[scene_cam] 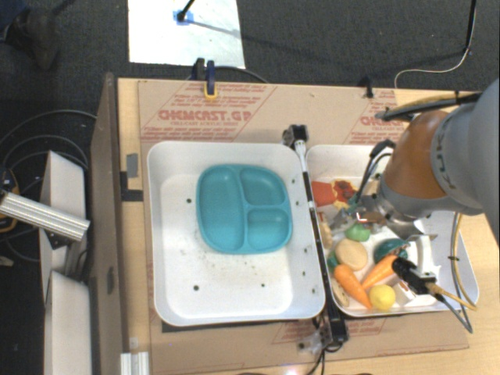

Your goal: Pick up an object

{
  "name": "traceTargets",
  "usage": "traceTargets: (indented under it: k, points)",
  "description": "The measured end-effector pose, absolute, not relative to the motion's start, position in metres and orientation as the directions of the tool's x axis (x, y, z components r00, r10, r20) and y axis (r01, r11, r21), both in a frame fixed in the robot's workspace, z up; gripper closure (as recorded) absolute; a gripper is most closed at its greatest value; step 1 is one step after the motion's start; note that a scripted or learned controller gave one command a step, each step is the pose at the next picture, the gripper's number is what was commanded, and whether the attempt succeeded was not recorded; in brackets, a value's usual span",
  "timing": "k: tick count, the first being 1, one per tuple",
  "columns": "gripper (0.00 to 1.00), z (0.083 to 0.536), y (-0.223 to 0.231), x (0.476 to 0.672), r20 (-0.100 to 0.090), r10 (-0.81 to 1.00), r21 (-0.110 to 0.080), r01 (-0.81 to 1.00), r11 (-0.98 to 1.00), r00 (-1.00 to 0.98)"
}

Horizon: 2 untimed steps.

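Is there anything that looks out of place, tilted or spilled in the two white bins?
Nothing stands out. The teal divided plastic plate lies flat in the left white bin; the toy foods, such as the orange carrot and yellow lemon, stay inside the right white bin.

arm (461,158): grey, rounded | band: orange (above wrist) | cable: black, looped at wrist

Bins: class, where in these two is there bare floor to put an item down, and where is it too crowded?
Left bin: bare floor rings the blue tray, widest along the near edge and left wall. Right bin: crowded; the carrot, lemon, potato and the arm cover most of it, leaving a bare strip at the far edge.
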<state>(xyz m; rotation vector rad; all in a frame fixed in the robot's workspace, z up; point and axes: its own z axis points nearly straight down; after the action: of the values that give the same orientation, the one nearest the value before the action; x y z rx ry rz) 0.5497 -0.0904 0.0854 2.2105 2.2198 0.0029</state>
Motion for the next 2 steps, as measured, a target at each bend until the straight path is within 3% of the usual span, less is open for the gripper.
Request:
traceTargets:
  k: [1,2]
  points:
    - [0.00,0.085,-0.111,0.586,-0.002,1.000,0.005,1.000,0.005,-0.005]
    - [0.00,0.084,-0.101,0.558,0.001,1.000,-0.003,1.000,0.001,-0.001]
